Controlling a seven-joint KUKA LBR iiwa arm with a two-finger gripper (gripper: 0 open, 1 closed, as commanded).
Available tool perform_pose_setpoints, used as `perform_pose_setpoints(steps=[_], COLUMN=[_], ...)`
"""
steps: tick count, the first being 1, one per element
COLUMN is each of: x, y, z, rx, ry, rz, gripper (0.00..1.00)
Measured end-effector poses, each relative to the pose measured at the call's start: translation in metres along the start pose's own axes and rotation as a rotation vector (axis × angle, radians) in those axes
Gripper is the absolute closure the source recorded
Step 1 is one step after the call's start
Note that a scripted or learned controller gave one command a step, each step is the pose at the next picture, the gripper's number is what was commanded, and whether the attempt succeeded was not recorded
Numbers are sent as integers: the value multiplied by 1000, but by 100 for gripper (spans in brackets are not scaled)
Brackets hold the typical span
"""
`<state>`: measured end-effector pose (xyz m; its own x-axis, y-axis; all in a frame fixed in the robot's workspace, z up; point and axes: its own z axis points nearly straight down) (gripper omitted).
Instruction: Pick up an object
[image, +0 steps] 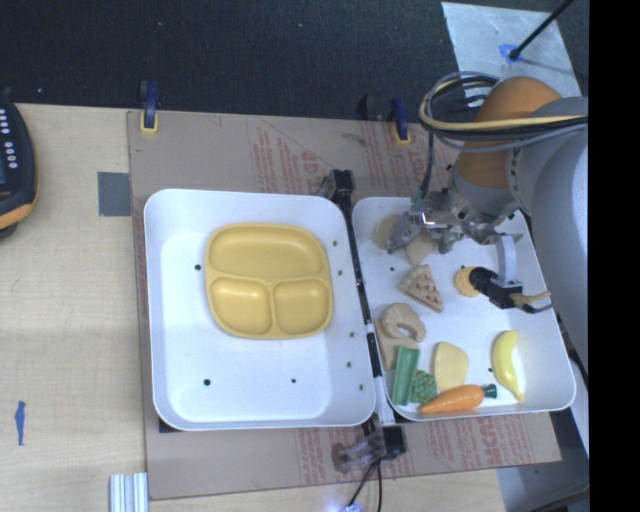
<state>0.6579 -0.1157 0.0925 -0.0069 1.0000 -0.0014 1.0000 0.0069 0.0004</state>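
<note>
The gripper (432, 222) is down in the right bin (540, 320), right by a tan food piece (390, 233). Can't tell if the jaws are released or clenched. The yellow divided plate (268, 278) sits in the left bin (175, 330).

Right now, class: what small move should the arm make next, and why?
Probably a short descent. The gripper sits at the right bin's far end over a tan piece, with nothing visibly held between its fingers, so lowering onto that piece seems the likeliest step.
</note>
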Motion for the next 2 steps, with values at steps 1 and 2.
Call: perform_pose_setpoints(steps=[1,2], x=[-1,-30], y=[-3,-134], z=[-10,1], rx=[16,15], ry=[1,4], rz=[-3,10], gripper=[100,100])
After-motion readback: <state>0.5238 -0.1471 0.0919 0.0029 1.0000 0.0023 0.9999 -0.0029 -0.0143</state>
